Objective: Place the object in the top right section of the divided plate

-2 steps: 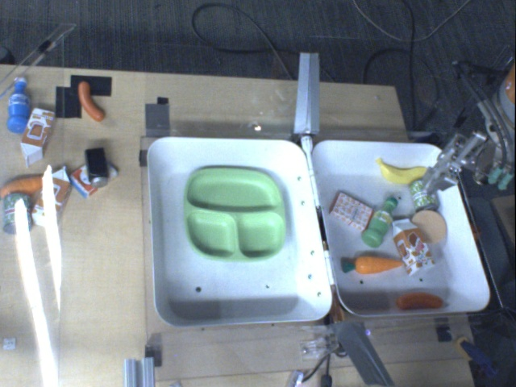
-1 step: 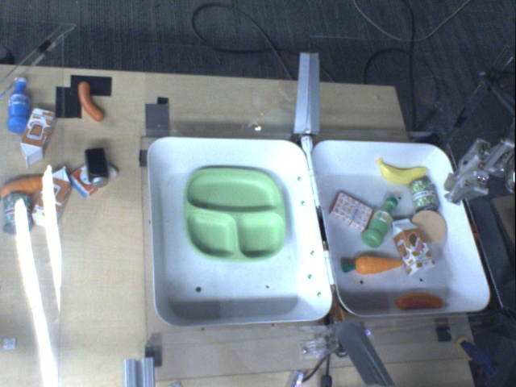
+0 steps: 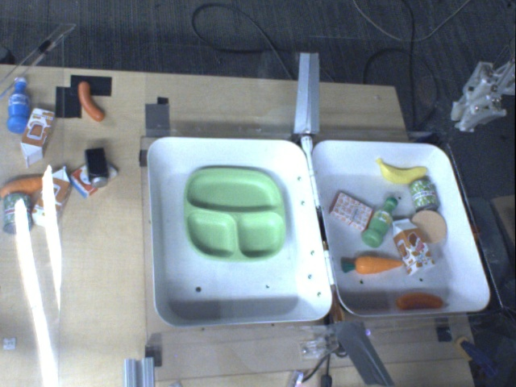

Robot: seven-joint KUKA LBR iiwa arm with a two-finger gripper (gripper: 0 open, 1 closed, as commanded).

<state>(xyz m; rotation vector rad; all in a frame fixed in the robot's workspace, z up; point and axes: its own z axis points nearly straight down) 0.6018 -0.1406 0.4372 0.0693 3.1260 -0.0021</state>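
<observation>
Overhead, at a slant: worktop point(image 3: 105, 297) of pale wood, bearing two white bins side by side.

In the left bin point(image 3: 173, 297), a green plate point(image 3: 235, 210), lying flat near the middle, with one wide section along the far side and two smaller ones next to each other along the near side.

In the right bin point(image 3: 463, 285), a loose scatter of small things (which of them counts as the object, not to be told):
- banana point(image 3: 401, 170) near the far wall
- can point(image 3: 422, 193) just below it
- tan disc point(image 3: 430, 226) nearer still, touching a carton point(image 3: 414, 248)
- green bottle point(image 3: 379, 222) in the middle, tilted, just beside a patterned box point(image 3: 350, 211) on its left
- carrot point(image 3: 376, 265) lying crosswise, its tip against the carton
- sausage point(image 3: 419, 301) close to the near wall

All of these well apart from the plate, with both bin walls between.

Up at the right, beyond the right bin's far corner and off the worktop, the gripper point(image 3: 482, 95), pale grey, over dark floor. Open or closed, impossible to say at this size. Nothing seen held in it.

Along the worktop's left edge, more odds and ends, among them a blue bottle point(image 3: 18, 103) and a second sausage point(image 3: 91, 101).
</observation>
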